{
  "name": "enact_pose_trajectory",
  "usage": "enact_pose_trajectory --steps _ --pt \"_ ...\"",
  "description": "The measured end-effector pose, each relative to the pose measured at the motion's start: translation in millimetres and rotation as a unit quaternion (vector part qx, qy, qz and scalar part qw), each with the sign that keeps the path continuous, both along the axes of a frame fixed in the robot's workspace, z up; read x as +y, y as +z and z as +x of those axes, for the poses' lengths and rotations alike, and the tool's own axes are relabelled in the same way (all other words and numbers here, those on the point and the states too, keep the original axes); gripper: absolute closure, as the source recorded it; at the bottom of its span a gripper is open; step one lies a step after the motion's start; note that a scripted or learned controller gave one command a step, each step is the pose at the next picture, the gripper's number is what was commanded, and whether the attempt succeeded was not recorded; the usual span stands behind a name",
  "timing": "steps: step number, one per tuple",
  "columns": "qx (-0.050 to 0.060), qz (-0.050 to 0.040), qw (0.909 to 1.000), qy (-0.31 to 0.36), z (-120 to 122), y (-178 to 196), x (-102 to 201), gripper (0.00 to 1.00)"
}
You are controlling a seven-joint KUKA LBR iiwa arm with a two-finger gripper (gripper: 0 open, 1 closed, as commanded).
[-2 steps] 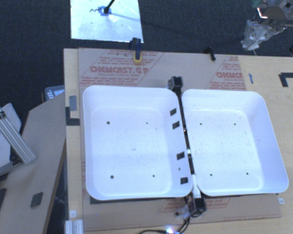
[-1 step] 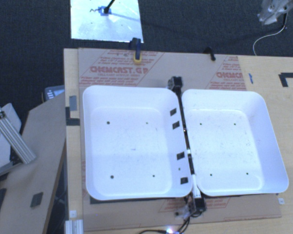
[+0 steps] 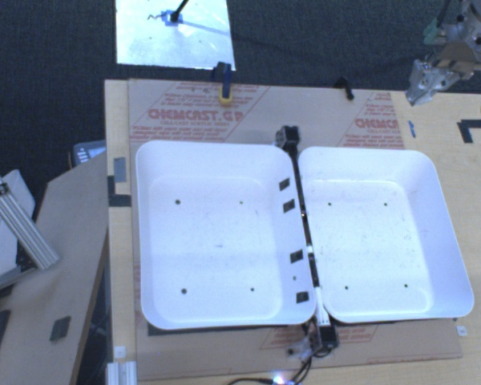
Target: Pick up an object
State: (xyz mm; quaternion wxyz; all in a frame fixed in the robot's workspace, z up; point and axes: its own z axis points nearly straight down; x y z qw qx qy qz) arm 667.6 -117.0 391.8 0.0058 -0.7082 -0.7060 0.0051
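My gripper hangs at the top right, above the far right corner of the bench and beyond the back rim of the right bin. It is well apart from both bins. The left bin and the right bin lie side by side, showing their white floors with a few small dark dots. The gripper's tip is small and partly washed out at this distance.
A small yellow and blue piece and a black clip sit on the board behind the bins. Black clamps join the bins along the middle seam. A shiny plate lies on the floor beyond, and a metal rail leans at the left.
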Motion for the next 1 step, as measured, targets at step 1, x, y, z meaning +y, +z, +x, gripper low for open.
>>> enact_pose_trajectory --steps 1 --pt "0.0 0.0014 1.0 0.005 -0.6 -128.0 46.1 1.0"
